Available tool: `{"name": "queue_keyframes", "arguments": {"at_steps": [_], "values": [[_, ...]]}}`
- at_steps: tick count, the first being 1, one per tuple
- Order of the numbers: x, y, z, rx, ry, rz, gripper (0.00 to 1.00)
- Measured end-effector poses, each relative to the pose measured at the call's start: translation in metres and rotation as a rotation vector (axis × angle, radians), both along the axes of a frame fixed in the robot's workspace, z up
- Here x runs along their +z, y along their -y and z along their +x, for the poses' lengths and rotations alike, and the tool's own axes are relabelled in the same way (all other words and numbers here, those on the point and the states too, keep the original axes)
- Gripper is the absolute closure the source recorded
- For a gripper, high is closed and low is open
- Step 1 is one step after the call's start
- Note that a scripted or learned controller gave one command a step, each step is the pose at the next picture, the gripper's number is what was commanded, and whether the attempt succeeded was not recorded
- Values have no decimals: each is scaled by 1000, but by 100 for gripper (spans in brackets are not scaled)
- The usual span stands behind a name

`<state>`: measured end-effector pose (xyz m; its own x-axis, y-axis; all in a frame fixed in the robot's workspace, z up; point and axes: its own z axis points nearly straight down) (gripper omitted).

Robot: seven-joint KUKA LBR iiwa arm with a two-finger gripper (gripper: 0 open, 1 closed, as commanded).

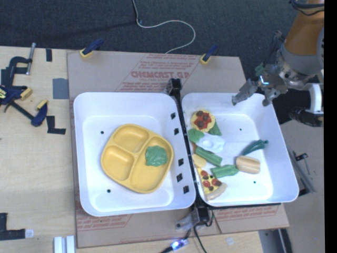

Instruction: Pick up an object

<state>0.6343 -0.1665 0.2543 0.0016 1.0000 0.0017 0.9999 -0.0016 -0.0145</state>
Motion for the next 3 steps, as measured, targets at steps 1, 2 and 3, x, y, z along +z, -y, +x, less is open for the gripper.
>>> {"name": "queue_keyframes", "arguments": {"at_steps": [1,2,3], "values": [[9,0,2,3,13,-2,0],[-54,-2,0,3,11,-3,0],[-97,-8,1,3,12,-3,0]]}}
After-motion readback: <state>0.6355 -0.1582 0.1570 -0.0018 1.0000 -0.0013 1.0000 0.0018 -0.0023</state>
